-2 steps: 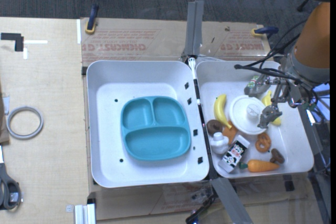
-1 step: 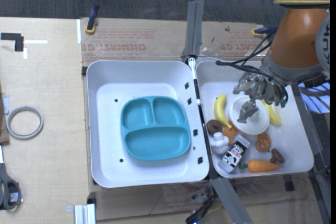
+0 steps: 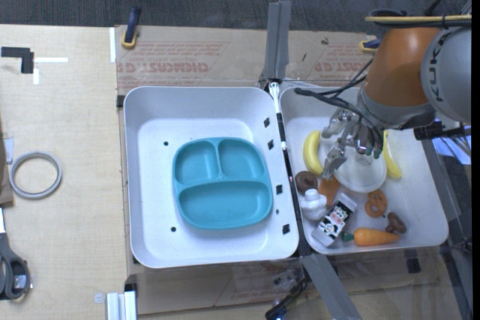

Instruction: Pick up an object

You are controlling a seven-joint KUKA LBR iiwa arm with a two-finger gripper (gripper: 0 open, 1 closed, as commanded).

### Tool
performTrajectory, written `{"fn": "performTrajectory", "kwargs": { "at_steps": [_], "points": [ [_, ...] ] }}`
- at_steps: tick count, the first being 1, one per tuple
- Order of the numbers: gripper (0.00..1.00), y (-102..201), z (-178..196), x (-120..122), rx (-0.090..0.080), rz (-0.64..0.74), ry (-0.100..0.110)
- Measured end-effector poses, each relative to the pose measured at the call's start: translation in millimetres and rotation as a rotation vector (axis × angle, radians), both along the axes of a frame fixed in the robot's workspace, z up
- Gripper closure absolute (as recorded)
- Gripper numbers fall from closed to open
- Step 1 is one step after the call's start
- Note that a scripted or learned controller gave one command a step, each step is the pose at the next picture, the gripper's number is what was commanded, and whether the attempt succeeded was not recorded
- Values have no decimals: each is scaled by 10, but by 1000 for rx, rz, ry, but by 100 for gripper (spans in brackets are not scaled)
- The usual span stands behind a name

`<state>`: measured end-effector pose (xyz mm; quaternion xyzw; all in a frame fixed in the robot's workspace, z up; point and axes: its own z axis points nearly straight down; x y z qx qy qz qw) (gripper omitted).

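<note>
The right bin holds several small items. My gripper hangs low over its middle, beneath the orange wrist band. A yellow banana lies just left of the gripper. A clear round cup sits directly below it in the image, touching or nearly touching. A second yellow piece peeks out at the cup's right. Closer to the front lie an orange lump, a brown donut, a white figure, a cow-patterned box, a pretzel and a carrot.
The left bin carries a blue divided plate. A grey ring and scissors lie on the wooden bench at the left. A grey post stands behind the seam between the bins. Cables run off the arm at the upper right.
</note>
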<state>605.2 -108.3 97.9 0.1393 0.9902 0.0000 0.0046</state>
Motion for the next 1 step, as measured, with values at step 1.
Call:
{"fn": "performTrajectory", "kwargs": {
  "at_steps": [1],
  "points": [
    [100, 11, 97, 14, -1, 3, -4]
  ]
}}
